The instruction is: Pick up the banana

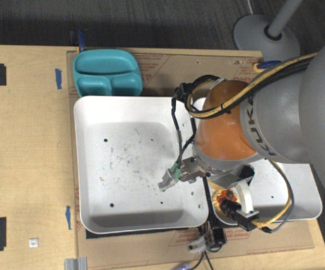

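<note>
Banana: not placed with confidence. Possibly the small yellow-orange patch (225, 197) under the wrist, at the near-left corner of the right bin (311, 202), but too hidden to confirm.

Jaws: low over the left bin (84, 151), near its right wall, just above the bin floor. Small grey metal tip with a green part behind it. Spread or pressed together: cannot tell. Nothing seen pinched between them.

Step in hand, as judged: locating and closing on the fruit. Advise:
- Confirming the target before descent, since the floor beneath the jaws looks bare.
- Crossing the wall between the bins at a safe height if the patch proves to be the fruit.
- Gripping across the narrow, curved body at mid-length. Smooth skin and soft flesh call for moderate force.
- Keeping the black cable (179, 129) clear of the bin edge.

Wrist: glossy orange band (221, 129) and smooth grey arm (297, 111), with a yellow-and-black cable looped around.

Left bin: shallow white plastic with rounded corners, a scuffed and speckled floor, and a few dark holes.

Beyond: teal divided tray (107, 75), matte moulded plastic, touching the far rim. Table (27, 151): flat tan board with black marks and blue tape tabs (58, 79).
</note>
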Motion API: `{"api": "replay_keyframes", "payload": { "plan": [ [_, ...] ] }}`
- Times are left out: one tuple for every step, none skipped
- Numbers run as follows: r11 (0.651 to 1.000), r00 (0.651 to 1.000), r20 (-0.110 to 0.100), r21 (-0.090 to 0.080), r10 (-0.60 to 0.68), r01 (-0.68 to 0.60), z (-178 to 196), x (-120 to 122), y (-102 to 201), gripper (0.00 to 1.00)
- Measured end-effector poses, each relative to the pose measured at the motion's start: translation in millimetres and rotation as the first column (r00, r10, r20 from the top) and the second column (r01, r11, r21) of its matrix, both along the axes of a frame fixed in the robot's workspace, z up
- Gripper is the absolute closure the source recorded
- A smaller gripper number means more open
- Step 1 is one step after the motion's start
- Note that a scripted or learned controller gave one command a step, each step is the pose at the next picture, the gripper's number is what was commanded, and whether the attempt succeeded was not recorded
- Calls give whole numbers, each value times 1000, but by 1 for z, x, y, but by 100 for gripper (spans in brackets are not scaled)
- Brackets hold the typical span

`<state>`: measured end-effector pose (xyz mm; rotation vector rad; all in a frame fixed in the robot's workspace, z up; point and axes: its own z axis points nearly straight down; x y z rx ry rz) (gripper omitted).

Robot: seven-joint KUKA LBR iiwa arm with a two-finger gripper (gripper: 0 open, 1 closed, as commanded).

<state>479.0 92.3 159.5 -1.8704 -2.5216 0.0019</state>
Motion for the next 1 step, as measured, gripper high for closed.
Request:
{"api": "replay_keyframes", "payload": {
  "plan": [
    [932, 932, 3, 0, 361, -361, -74, 1, 53, 0]
  ]
}}
